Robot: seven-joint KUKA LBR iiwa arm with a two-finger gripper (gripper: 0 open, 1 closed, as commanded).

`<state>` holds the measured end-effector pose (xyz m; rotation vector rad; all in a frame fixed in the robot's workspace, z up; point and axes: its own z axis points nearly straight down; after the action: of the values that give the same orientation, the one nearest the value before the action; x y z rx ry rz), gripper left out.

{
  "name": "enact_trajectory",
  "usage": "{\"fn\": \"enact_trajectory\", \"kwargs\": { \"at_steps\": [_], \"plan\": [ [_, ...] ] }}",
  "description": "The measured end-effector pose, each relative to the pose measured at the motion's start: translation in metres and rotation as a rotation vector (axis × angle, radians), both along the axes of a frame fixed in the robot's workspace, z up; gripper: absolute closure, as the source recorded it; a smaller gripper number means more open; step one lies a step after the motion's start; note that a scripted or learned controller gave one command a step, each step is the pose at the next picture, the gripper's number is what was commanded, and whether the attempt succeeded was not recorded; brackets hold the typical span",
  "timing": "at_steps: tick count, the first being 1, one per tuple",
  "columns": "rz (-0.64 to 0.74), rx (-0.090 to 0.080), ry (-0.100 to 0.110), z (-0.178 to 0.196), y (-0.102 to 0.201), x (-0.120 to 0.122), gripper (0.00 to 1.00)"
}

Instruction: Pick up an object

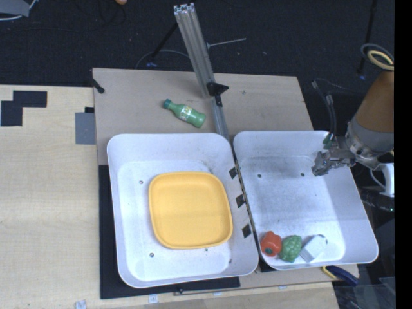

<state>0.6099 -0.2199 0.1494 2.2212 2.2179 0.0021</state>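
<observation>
The right bin (290,192) holds three small things along its near edge: a red-orange pepper-like toy (271,243), a green bumpy toy (291,248) and a small white and grey block (311,248). In the left bin (129,172) lies a yellow square plate (190,209). My gripper (323,165) hangs over the far right part of the right bin, well away from the three toys, with nothing seen between its fingers.
A green bottle (185,112) lies on the bench beyond the left bin. A slanted aluminium post (201,50) rises behind the bins. Black clips (240,200) sit along the seam between the bins. Pale boards cover the floor at left.
</observation>
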Motion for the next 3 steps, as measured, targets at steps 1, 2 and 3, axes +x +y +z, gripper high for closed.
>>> {"fn": "enact_trajectory", "kwargs": {
  "at_steps": [1, 2, 3],
  "plan": [
    [0.001, 0.0, 0.0, 0.042, 0.001, 0.001, 1.0],
    [0.001, 0.0, -0.001, 0.095, 0.001, 0.001, 1.0],
    [0.004, 0.001, 0.002, 0.103, 0.047, -0.016, 1.0]
  ]
}}
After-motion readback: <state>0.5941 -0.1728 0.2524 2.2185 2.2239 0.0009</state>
